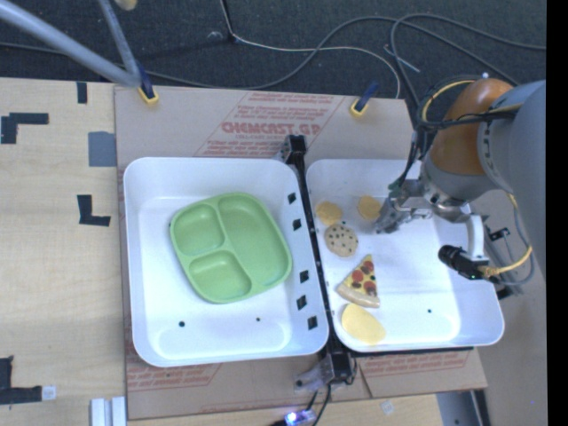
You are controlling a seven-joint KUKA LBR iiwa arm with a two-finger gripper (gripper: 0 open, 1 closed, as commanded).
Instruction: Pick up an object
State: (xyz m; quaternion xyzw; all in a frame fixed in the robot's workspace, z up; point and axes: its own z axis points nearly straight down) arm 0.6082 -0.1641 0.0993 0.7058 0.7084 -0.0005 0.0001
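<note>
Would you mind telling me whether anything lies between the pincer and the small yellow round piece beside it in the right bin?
Nothing visible does. The pincer hangs just right of the small yellow round piece, with bare white floor of the right bin between them. The cookie lies further left.

The two white bins (142, 264) look like smooth, slightly glossy plastic, as does the green divided tray (231, 247), all resting on matt brown cardboard (257, 122) over a pale wood-grain bench (53, 264), beside the arm's (461, 140) glossy orange band.
</note>
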